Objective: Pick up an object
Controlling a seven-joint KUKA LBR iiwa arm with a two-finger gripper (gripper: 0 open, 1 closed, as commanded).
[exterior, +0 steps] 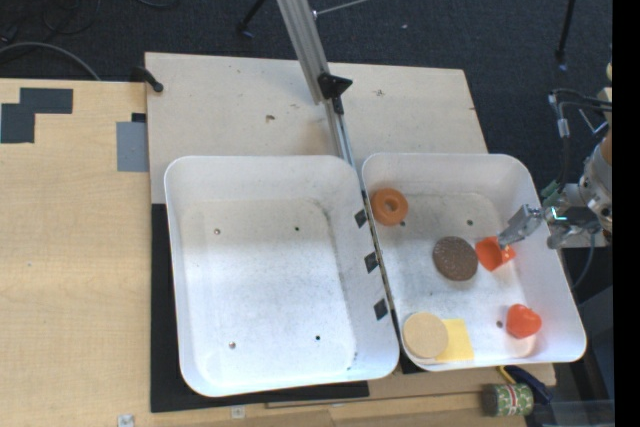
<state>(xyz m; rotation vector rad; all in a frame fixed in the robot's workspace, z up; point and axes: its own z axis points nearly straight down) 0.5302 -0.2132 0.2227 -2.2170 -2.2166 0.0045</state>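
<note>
the left bin (pixel 200 215) is the bigger of the two white bins, its bare floor marked by a few dark specks. the right bin (pixel 440 170) touches it along a shared edge and holds all the small things. largest of these is a brown disc (pixel 455 259) near the middle, then a tan round piece (pixel 425 335) at the near left corner, overlapping a yellow square (pixel 460 343) just to its right. an orange ring (pixel 389 206) lies at the far left. a red-orange lump (pixel 523 320) sits near the right wall. a small orange object (pixel 490 255) lies just right of the disc, with the gripper (pixel 520 225) touching it from the right; whether the jaws are closed on it, i cannot tell.
</note>
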